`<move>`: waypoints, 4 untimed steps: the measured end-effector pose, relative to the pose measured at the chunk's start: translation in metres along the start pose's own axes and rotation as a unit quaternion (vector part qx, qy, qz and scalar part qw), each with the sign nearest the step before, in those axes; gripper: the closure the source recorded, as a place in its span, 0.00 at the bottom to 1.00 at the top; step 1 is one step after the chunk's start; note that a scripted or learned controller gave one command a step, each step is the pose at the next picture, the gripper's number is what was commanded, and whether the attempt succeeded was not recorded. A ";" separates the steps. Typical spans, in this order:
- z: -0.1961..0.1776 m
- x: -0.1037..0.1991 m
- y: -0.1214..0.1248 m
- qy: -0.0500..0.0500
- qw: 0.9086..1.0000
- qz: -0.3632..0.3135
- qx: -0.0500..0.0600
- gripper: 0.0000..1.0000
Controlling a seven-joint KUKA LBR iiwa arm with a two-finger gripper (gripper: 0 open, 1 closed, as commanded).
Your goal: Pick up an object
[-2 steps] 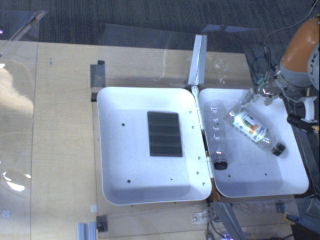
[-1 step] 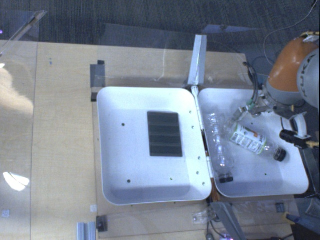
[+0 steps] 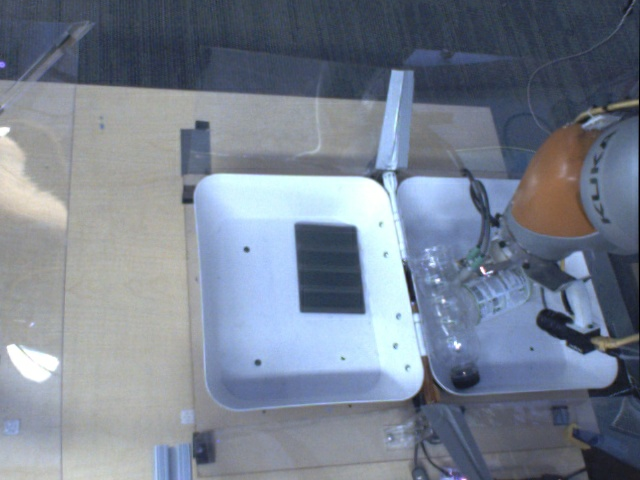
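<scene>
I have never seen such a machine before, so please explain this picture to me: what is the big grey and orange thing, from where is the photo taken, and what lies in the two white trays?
The photo comes from one camera fixed above the bench, looking down at a slant. The grey and orange thing is a robot arm reaching in from the right, over the right bin. Its grasping part is hidden beneath the arm, so I cannot tell if it holds anything. In that bin lie clear plastic bottles, hard to count because they are transparent, and a small dark cap near the front. The left bin holds one flat dark rectangular object with ridges.
</scene>
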State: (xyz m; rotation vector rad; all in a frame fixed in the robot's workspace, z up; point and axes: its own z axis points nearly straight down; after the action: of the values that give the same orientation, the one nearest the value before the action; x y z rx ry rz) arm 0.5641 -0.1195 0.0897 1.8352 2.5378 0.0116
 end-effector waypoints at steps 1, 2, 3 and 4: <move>0.000 0.000 0.000 0.000 1.000 0.000 0.000 0.00; -0.006 -0.018 -0.030 0.000 0.995 -0.104 0.002 0.00; -0.002 -0.018 -0.071 -0.002 0.999 -0.051 -0.006 0.00; -0.118 0.011 -0.073 -0.001 1.000 -0.029 0.001 0.00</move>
State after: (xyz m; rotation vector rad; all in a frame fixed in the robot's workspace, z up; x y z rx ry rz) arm 0.4898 -0.1324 0.2072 1.7622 2.5895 0.0066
